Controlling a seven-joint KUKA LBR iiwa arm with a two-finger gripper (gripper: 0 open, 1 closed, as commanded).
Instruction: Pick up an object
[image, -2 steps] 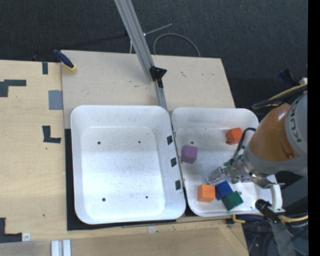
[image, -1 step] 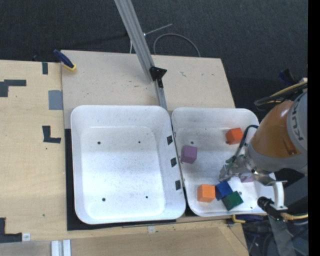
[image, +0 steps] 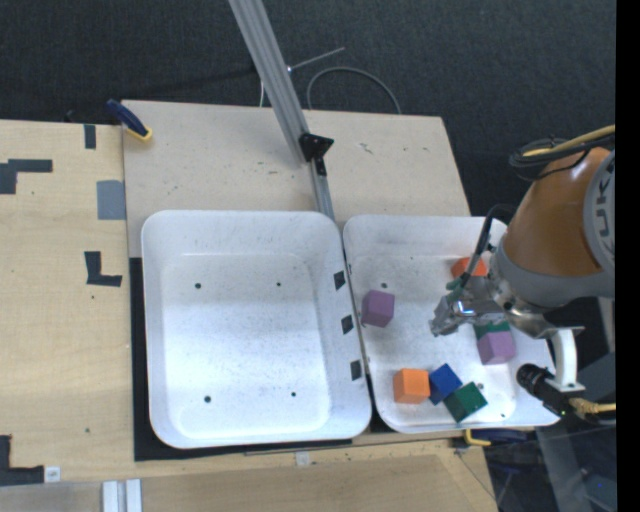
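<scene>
The right bin (image: 400, 240) holds several small blocks. A purple cube (image: 378, 307) lies near its left wall. An orange cube (image: 411, 385), a blue cube (image: 444, 382) and a dark green cube (image: 466, 401) sit together along the front edge. A second purple cube (image: 496, 346) rests toward the right, and an orange piece (image: 468, 267) peeks out beside the arm. My gripper (image: 452, 316) hangs low over the bin's middle right, just left of and above that second purple cube. Nothing visible sits between its fingers.
The left bin (image: 240, 330) is beside it on the bench. A slanted metal pole (image: 285, 95) with a black clamp runs down to the bins' shared rear corner. A blue and yellow tool (image: 128, 119) lies at the far left of the board.
</scene>
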